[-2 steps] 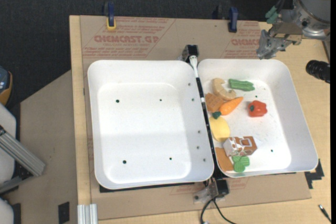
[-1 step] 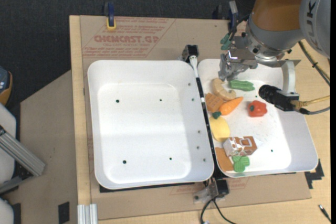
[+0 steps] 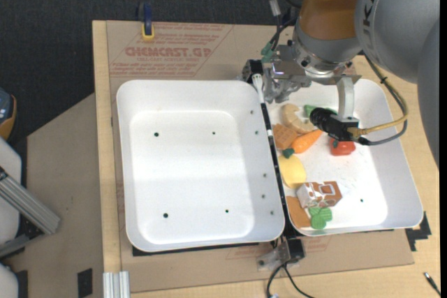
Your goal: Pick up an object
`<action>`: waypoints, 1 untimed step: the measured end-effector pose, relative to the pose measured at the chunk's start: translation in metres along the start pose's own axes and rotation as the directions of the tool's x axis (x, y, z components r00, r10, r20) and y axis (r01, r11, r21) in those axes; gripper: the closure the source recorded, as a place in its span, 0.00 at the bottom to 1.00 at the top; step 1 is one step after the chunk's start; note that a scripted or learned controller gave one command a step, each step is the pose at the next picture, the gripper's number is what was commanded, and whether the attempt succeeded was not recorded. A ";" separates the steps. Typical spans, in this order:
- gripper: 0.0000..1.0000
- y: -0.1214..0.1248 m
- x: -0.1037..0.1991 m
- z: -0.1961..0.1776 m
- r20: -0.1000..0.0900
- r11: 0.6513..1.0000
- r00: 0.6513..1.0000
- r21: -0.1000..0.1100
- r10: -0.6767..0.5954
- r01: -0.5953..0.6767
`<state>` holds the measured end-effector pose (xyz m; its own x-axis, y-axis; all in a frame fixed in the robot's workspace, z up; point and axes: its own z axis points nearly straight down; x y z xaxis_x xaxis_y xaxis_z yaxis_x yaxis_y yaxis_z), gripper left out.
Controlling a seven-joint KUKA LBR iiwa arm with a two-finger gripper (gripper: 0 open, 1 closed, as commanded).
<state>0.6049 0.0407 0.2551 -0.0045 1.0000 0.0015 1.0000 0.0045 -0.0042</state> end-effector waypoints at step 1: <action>1.00 0.014 0.061 0.075 0.000 1.000 1.000 0.002 -0.001 0.001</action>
